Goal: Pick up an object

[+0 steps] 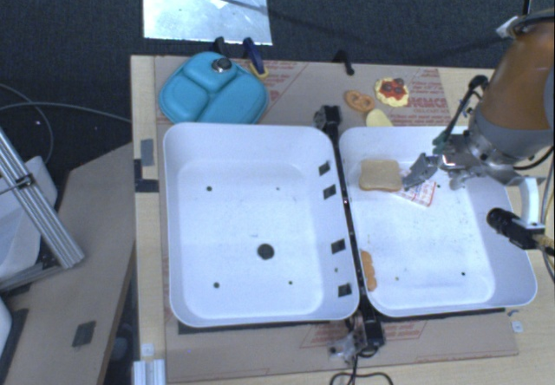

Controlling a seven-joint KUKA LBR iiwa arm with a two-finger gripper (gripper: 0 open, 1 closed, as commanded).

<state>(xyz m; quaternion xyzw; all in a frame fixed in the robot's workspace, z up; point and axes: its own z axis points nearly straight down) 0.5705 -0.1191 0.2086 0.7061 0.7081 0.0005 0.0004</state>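
In the right bin (486,288), a tan slice of toast (380,174) lies flat near the back left corner. A small red-and-white patterned piece (420,194) rests just to its right. My gripper (438,175) hangs over that piece, open, with nothing seen between its fingers. Its left finger (422,169) is close to the toast's right edge. A small orange item (368,270) lies against the bin's left wall near the front.
The left bin (186,201) holds a small dark disc (265,251). Behind the bins on the cardboard sit a blue lidded dish (212,90), an orange pretzel-like toy (358,101), a toy pizza (392,90) and a yellow piece (378,119).
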